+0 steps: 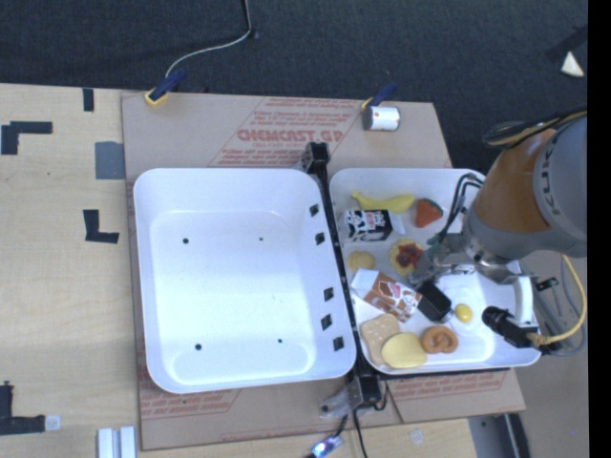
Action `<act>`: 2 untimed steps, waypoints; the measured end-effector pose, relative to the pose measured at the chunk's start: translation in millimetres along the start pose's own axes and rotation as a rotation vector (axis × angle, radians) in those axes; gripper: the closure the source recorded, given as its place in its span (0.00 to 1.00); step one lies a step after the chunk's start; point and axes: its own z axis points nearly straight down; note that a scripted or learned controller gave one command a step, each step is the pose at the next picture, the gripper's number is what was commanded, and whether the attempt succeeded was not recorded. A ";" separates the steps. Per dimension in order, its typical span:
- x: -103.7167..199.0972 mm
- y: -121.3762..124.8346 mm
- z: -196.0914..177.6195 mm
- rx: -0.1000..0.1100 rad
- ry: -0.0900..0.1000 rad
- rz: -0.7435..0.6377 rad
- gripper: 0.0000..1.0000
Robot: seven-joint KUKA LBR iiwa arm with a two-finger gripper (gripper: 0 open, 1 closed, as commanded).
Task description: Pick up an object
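Note:
The right bin [465, 176] holds several small toy foods: a yellow banana [387, 201], a black-and-white carton [368, 223], an orange-red piece [428, 212], a red berry cluster [409, 255], a white and brown packet [387, 294], a slice of toast [378, 330], a yellow oval [403, 350], a brown pretzel [439, 340] and a small yellow ball [464, 313]. My gripper [431, 292] is low in the middle of this bin, just right of the packet and below the berry cluster. Its dark tip partly hides what lies under it. I see nothing lifted.
The left bin [153, 256] lies beside the right one, with a black divider [329, 265] between them. The arm's grey and orange body [520, 203] covers the right bin's right side. A silver cylinder [384, 117] and blue clips sit on the cardboard behind.

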 end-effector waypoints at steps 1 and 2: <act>22.2 71.7 10.7 -0.001 0.002 -0.005 1.00; 69.1 127.0 10.4 -0.003 -0.001 -0.005 1.00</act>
